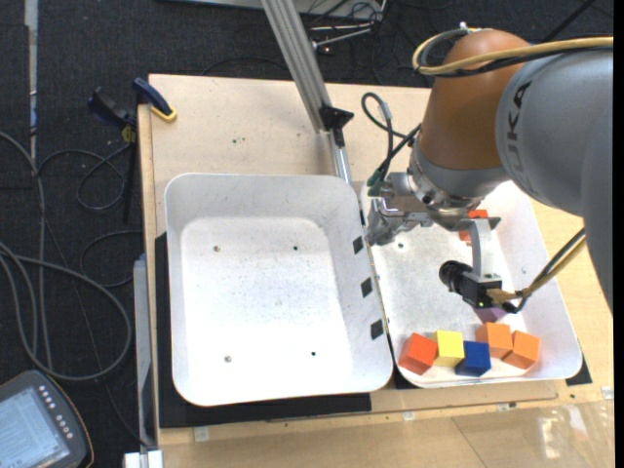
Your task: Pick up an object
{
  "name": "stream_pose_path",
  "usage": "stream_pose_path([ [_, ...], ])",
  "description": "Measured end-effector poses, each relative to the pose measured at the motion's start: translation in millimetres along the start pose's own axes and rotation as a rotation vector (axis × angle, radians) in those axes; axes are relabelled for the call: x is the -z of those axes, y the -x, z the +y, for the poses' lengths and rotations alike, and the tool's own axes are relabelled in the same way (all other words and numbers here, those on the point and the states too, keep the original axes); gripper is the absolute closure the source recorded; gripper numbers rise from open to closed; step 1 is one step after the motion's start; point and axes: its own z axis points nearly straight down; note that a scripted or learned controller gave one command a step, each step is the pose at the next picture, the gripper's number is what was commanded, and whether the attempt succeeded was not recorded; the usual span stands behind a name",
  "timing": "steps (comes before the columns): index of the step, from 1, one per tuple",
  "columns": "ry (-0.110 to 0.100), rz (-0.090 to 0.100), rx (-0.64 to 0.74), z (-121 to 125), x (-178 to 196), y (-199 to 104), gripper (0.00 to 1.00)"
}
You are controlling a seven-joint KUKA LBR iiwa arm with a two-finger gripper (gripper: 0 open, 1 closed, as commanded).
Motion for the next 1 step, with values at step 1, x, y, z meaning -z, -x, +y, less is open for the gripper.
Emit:
stream_pose_path([
  [1,0.001,0.000,0.001,-2.0,0.3,-61.7,1.00],
])
